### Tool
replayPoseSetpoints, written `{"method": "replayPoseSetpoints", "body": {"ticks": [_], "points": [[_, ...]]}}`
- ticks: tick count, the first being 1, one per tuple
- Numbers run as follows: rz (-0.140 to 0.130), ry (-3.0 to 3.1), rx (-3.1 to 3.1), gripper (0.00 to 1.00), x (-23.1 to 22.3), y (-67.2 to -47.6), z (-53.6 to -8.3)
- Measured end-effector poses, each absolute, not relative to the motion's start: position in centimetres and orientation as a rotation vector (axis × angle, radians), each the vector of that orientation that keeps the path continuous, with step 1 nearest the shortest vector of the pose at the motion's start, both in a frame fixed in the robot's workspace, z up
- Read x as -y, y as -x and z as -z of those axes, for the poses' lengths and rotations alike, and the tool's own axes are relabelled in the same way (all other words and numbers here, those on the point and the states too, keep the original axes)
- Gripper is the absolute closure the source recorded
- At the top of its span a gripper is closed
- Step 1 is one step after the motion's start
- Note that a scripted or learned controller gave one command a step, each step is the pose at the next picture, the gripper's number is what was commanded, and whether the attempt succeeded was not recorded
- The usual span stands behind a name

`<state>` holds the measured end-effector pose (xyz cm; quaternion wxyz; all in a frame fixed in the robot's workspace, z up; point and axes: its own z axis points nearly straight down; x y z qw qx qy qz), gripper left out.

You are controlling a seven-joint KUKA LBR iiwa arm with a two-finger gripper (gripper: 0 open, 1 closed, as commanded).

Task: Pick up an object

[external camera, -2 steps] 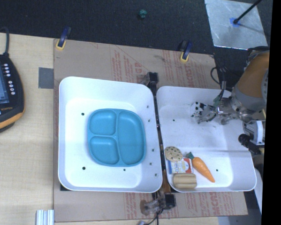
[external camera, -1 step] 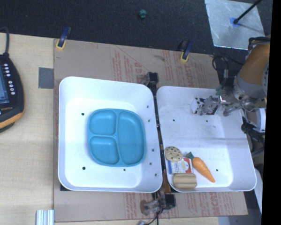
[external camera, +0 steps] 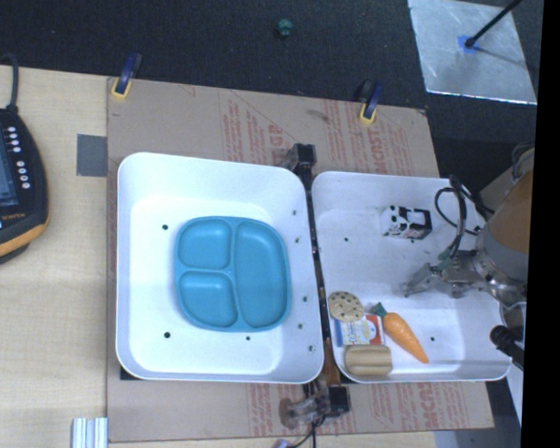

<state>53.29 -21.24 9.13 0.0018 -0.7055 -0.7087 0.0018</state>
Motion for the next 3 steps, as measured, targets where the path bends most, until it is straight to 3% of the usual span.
{"method": "replayPoseSetpoints", "body": {"ticks": [1,2,3], "points": [[-0.002,2.216,2.225,0.0,19.0,-59.7,-9.5],[-0.029,2.192,2.21,0.0,20.8,-65.1,-9.2],[-0.003,2.217,2.225,0.0,19.3,-54.2,-18.0]]}}
